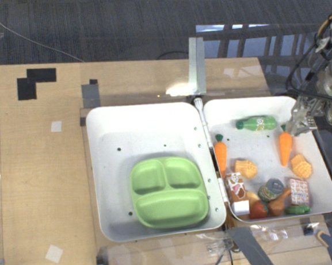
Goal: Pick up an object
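The bench [38, 186] is carrying two shallow white bins side by side. The left bin [106, 140] is holding a green divided plate [169, 191], which is lying flat toward the front of the bin, nearer its right wall. The right bin [256, 106] is holding the small items.

The arm [331, 77] is reaching in from the right, and its gripper [301, 120] is hanging at the right bin's far right corner, just above the top of a carrot. How far the gripper is open cannot be told, and nothing is showing in its grasp.

Inside the right bin, a green bottle [256, 124] is lying on its side near the back wall. That carrot [285, 147] is lying lengthwise by the right wall, tip pointing to the front. A second carrot [220, 154] is lying along the left wall. A milk carton [236, 193] is sitting at the front left, with a red tomato [257, 209] just beside it. A waffle-like yellow piece [245, 167] is lying near the middle, and another [301, 167] is lying below the right carrot. A round tin [271, 189] is sitting at the front centre, and a red and white packet [299, 192] is lying to its right.
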